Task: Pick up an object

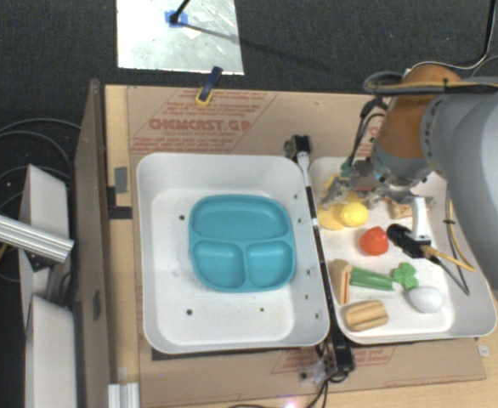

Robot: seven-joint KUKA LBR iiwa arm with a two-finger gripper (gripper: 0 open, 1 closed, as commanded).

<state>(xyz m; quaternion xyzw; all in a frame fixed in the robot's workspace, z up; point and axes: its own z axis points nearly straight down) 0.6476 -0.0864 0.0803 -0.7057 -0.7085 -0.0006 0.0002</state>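
The tool (352,185) hangs low over the far left corner of the right bin (480,311), at or just above a lemon (354,215). The wrist hides its working end, so I cannot tell whether it is apart or together, and nothing can be seen gripped in it. I judge this to be the reaching step, with the pick not yet made.

The lemon looks like the likeliest target. The next move would call for the tool to settle squarely over it and close across its middle. It is round and may roll toward the wall between the bins.

The right bin also holds a red tomato (373,241) just near of the lemon. Nearer still are a green vegetable (375,279), a white egg (426,298) and a bread roll (365,314).

The left bin (159,228) holds a blue divided tray (241,241) with nothing in its compartments. Both bins sit side by side on the worktop (232,113).
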